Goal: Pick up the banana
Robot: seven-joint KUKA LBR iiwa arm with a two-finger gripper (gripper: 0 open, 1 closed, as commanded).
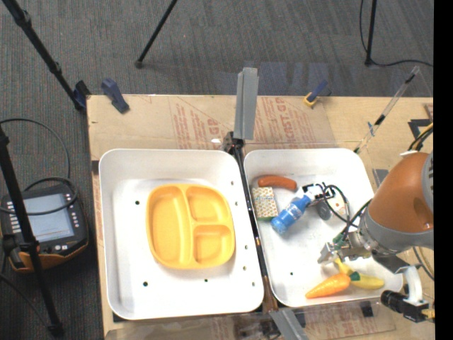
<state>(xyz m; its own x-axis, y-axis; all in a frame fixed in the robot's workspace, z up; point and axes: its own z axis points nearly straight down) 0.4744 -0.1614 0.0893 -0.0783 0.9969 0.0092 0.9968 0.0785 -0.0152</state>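
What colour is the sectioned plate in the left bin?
Yellow: the sectioned plate, camera view.

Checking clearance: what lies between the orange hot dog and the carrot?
In the camera view, only bare white bin floor separates the orange hot dog from the orange carrot.

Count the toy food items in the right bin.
3: a hot dog near the bin's far edge, a carrot at the near edge, and the banana right of the carrot, partly under the gripper. The arm may hide more.
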